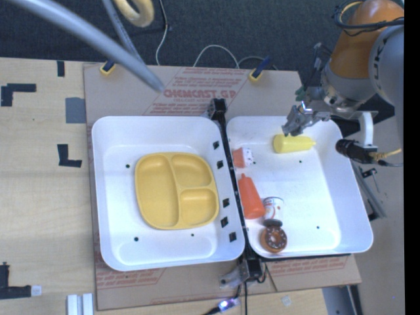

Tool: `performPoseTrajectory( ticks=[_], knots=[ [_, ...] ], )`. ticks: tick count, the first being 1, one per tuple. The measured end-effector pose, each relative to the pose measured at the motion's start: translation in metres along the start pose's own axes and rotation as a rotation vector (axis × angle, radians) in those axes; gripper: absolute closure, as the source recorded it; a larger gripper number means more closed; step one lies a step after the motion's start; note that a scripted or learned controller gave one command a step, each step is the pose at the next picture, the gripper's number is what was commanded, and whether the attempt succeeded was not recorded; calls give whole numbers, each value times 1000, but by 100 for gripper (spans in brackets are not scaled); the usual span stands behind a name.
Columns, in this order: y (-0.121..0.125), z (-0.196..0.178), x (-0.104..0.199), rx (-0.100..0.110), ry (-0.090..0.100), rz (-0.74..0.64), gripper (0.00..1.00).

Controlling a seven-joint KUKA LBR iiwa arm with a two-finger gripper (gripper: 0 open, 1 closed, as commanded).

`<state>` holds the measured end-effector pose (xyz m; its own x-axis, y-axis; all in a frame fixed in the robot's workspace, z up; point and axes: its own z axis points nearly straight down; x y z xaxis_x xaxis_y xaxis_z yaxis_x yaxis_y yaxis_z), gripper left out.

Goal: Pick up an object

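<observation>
- The two bins are white.
- The tray is yellow.
- The block is a paler yellow.
- The carrot is orange.
- The donut is brown with a dark middle.
- The small can is white with a brown-red patch.
- The arm is grey with an orange band.
- The cardboard is tan with red letters.
- The tabletop is light wood with black marks.

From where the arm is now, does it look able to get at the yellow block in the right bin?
Probably yes. The gripper hangs right over the yellow block at the far side of the right bin, nothing lies on the block, and the orange carrot sits well apart.
</observation>
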<state>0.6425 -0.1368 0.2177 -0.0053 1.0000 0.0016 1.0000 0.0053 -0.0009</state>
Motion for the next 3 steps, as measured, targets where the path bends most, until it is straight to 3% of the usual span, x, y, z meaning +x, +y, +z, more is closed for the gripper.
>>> performPoseTrajectory(
  ticks=[3],
  knots=[
    [2, -2, 163, 2, 0, -1, 100]
  ],
)
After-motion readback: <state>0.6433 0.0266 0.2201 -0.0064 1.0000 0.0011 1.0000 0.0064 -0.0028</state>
